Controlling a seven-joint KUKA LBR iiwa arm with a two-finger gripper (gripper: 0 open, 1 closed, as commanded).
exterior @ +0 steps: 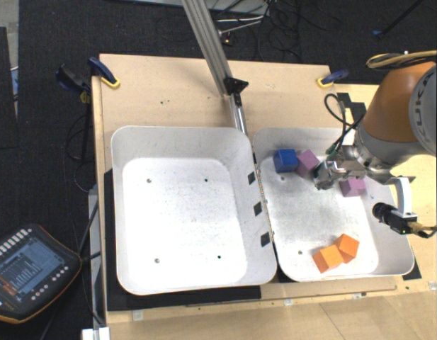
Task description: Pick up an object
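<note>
The right bin holds a blue cube near its far left, with a purple block touching its right side. Another purple block lies farther right, partly under the wrist. Two orange blocks sit together near the front. My gripper is low over the bin, just right of the first purple block and left of the second. Its dark fingers point down toward the floor of the bin, and nothing shows between them.
The left bin stands beside the right one, their rims meeting at the middle. A metal pole slants in from the top to the bins' far edge. Clamps sit at the bench's back corners. A teach pendant lies off the bench at the lower left.
</note>
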